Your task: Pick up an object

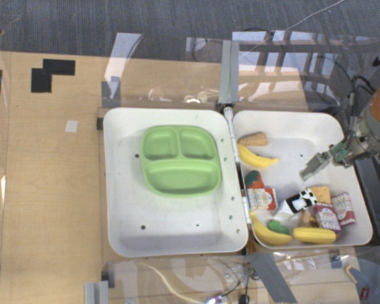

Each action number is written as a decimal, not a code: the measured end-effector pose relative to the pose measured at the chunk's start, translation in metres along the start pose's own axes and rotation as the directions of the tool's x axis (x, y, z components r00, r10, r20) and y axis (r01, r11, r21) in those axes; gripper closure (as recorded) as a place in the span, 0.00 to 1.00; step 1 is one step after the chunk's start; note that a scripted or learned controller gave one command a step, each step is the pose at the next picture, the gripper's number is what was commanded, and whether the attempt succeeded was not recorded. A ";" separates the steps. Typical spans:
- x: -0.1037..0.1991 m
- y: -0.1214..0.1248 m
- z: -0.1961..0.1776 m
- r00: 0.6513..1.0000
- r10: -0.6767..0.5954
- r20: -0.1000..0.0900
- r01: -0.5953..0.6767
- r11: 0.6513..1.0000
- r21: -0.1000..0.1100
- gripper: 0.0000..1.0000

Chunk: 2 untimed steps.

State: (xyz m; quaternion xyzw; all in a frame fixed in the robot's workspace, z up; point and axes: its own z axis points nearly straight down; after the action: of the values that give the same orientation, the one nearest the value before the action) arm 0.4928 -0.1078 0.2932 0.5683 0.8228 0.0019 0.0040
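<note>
Hovering over the right bin [342, 128], my gripper [318, 164] hangs empty, fingers' spread unreadable, while the banana [256, 158] lies untouched just left of it: pick not started.

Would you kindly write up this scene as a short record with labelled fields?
left bin: holds a green divided plate
right bin: holds toy food and small cartons
near its divider: a banana beside a bread roll
front of right bin: two more bananas, a milk carton, small red packets
gripper: above bare floor of the right bin, holding nothing
task status: no object picked up yet
</note>
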 end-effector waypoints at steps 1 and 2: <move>0.004 0.028 0.105 0.973 -0.229 -0.003 0.229 0.973 0.002 0.00; -0.020 0.031 0.186 0.977 -0.213 0.007 0.213 0.977 -0.009 0.00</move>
State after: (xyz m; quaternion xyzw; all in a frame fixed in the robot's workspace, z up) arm 0.5304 -0.1155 0.1073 0.4770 0.8789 0.0038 0.0094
